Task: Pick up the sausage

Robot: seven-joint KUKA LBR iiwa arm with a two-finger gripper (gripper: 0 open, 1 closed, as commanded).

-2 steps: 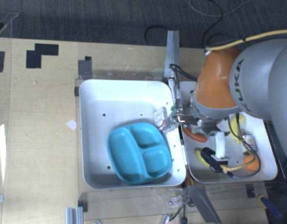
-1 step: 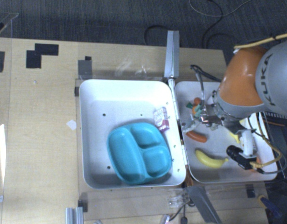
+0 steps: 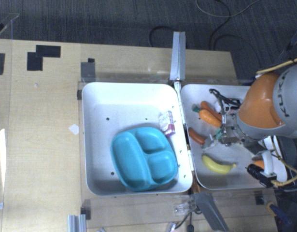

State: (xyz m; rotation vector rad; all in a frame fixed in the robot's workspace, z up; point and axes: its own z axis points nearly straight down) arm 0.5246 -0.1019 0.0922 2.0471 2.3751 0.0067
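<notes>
The sausage (image 3: pixel 196 136), short and reddish brown, lies at a slant by the left wall of the right bin (image 3: pixel 235 90). My gripper (image 3: pixel 219 135) hangs low over the middle of that bin, just right of the sausage and apart from it. Nothing shows in its grasp. The grey arm with its orange band (image 3: pixel 259 108) covers the right part of the bin.
Two orange carrots (image 3: pixel 210 115) lie just behind the gripper and a yellow banana (image 3: pixel 218 165) lies in front of it. Another orange piece (image 3: pixel 257 168) sits at the bin's front right. The left bin (image 3: pixel 97 129) holds a blue divided plate (image 3: pixel 144 157) and a small wrapped packet (image 3: pixel 166 122).
</notes>
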